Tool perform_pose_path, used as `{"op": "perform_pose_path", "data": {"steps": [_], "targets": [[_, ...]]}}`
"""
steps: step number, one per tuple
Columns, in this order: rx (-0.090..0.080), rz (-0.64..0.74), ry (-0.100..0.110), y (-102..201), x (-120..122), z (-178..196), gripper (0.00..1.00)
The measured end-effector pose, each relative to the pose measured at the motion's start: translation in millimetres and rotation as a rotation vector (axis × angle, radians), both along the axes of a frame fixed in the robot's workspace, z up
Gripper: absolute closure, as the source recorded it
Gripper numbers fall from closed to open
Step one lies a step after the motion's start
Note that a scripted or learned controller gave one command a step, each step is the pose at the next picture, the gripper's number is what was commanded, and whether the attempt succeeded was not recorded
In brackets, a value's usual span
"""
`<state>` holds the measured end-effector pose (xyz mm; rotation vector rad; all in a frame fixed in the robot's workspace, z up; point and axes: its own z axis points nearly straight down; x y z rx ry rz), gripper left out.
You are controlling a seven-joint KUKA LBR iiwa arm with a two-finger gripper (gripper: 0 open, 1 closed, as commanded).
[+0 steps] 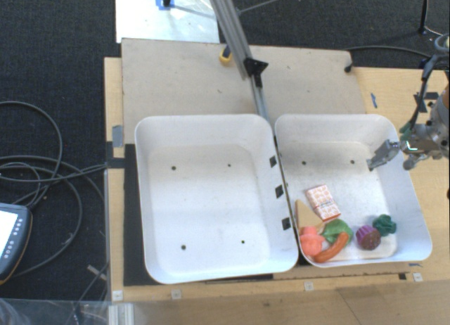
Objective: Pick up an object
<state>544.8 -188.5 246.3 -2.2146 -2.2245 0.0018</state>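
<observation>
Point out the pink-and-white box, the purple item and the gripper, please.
pink-and-white box point(323, 201), camera view, middle of its top face.
purple item point(367, 236), camera view, its rounded top.
gripper point(383, 155), camera view, at its fingertips above the right bin.

One fixed overhead camera looks down (at a slant) on both bins point(211, 123)

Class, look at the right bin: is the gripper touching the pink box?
Apart. The camera view shows bare bin floor between the gripper and the pink box.
</observation>
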Motion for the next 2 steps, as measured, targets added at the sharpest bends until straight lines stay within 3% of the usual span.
{"op": "perform_pose_path", "data": {"steps": [1,2], "targets": [[-0.001,0.0,-0.004,0,1,2,0.0],[0.0,-0.003,0.001,6,-4,-58,0.0]]}}
